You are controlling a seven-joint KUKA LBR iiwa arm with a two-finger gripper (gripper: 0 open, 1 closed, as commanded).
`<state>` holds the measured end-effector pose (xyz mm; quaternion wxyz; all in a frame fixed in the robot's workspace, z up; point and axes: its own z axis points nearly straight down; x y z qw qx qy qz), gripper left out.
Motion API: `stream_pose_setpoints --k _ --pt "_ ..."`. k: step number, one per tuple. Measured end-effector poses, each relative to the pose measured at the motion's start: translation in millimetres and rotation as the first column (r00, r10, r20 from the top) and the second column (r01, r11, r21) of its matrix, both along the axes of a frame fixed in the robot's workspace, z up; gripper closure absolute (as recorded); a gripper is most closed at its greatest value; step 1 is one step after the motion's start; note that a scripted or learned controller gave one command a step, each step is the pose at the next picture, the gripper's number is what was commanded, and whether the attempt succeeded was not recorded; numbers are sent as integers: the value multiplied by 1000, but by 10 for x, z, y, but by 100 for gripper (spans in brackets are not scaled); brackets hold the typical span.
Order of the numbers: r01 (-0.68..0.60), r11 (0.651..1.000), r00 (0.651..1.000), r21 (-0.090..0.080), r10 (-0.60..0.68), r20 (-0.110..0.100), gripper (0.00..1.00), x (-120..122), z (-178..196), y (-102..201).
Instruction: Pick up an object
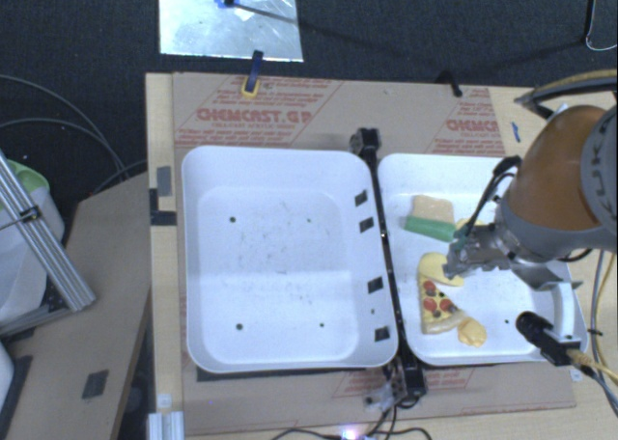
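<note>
End effector [454,264] hangs low over the pizza slice [436,303] near the bench's right front corner; whether it has closed is unclear. Nothing looks lifted yet.

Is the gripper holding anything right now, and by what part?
Cannot be told. The gripper sits at the top edge of the toy pizza slice in the right white bin.
</note>
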<state>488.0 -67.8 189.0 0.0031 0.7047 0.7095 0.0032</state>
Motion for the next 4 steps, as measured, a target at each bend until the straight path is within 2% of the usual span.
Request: stream_pose_setpoints --k 1,2,3,4 --pt "2 1000 1000 -1 -2 -10 100 692 -776 -156" --pt "-8 1000 1000 6 8 3 100 376 413 865" --pt "-2 1000 1000 5 2 9 100 125 1773 1135" --pt "2 1000 1000 0 -2 -5 0 113 1697 1116"
